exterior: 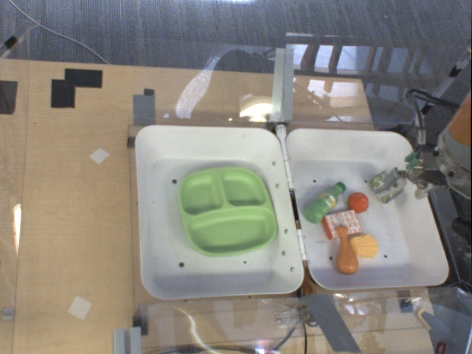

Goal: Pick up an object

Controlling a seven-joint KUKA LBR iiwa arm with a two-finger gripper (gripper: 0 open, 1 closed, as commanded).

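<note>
The right bin (324,150) holds a green bottle (324,202), a small red tomato (358,201), a red-and-white packet (341,221), an orange carrot-like piece (346,254) and a yellow chunk (365,246), all grouped near its middle. My gripper (388,184) hovers over the right part of this bin, up and to the right of the tomato, apart from every object. Its fingers look spread with nothing between them.
The left bin (156,161) carries a green divided plate (228,211). A metal divider (289,198) runs between the bins. The arm's wrist (450,161) enters from the right edge. Clear panels stand behind the bins.
</note>
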